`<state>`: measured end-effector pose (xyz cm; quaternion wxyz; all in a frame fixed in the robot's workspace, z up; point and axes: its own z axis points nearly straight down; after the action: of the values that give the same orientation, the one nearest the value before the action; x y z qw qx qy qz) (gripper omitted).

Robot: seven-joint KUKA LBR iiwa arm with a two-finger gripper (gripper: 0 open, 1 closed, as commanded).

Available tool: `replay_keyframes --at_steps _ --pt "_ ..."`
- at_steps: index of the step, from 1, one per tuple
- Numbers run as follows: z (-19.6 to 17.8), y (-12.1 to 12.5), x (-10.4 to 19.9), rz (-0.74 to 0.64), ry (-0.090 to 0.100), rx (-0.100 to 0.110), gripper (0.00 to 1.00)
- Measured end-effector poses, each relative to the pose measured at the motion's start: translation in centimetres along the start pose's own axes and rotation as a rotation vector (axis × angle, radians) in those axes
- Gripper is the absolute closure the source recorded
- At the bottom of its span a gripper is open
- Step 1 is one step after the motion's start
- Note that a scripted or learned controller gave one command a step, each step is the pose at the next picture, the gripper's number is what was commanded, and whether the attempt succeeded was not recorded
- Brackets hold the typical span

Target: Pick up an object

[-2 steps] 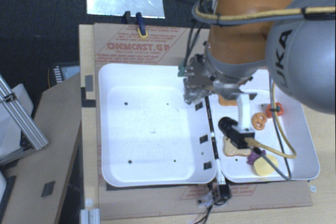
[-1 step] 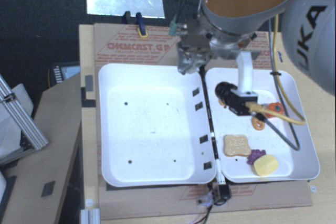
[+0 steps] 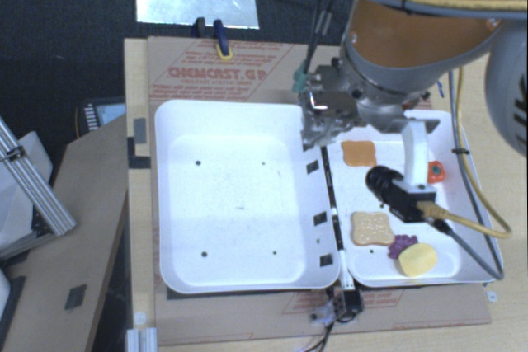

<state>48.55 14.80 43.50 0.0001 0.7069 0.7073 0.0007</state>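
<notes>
From where I stand, the grey arm with its orange band hangs over the right-hand shallow white bin (image 3: 462,264), and its two-finger gripper (image 3: 318,128) sits low at the bin's ten o'clock corner, close to the divider; whether it is open or closed I cannot tell. The pickable things lie apart from it: a flat orange toast-shaped piece (image 3: 359,153) just beside it at four o'clock, a small red-orange lump (image 3: 436,171) near the bin's three o'clock wall, a tan speckled cracker (image 3: 371,228), a purple grape cluster (image 3: 403,244) and a pale yellow lemon-like piece (image 3: 418,260) toward six o'clock. To do this well, I'd centre over the orange piece, clear of the wall, and descend squarely before closing
</notes>
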Motion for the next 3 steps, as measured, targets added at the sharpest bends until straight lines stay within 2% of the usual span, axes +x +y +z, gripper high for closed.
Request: replay_keyframes --at_steps 1,2,3 --pt "-6.1 0.1 1.2 -0.005 0.002 -0.006 1.00" --pt "-7.3 1.4 5.4 -0.007 0.002 -0.003 1.00" --pt "-10.2 9.3 8.8 -0.006 0.002 -0.008 1.00"
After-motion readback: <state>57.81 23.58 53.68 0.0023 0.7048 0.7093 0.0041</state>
